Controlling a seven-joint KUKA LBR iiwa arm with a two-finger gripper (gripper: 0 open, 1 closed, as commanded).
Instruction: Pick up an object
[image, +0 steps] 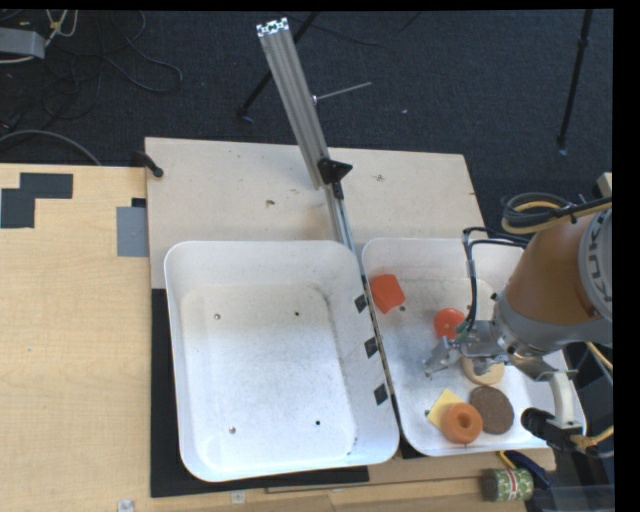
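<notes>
Nearest the lens, at the bench's front edge, lay a small green-labelled can (511, 485), outside both bins and no part of your job. Your candidates sat in the right-hand shallow white bin (420, 262): an orange ring-shaped piece (462, 424) lying over a flat yellow piece (443, 407) near the front wall, a dark brown round disc (491, 409) touching the ring, a pale tan rounded object (488, 373) just behind the disc, a small red-orange ball (448, 322) mid-bin, and an orange block (386, 293) close to the divider.

You had the metal two-finger gripper (440, 355) low over the bin floor, just in front of the red ball and beside the tan object. Whether it was parted or closed I could not tell, and nothing was seen between its tips.

My judgement: the ball was the nearest target, yet it would likely roll off a glancing touch. You would have done well to centre the tips on either side of it before closing, come straight down, and keep clear of the tan object. The orange block, standing well apart, looked an easier choice.

Beyond, the left-hand white bin (190, 290) and a slanted aluminium bar (297, 95) lay outside the work.
</notes>
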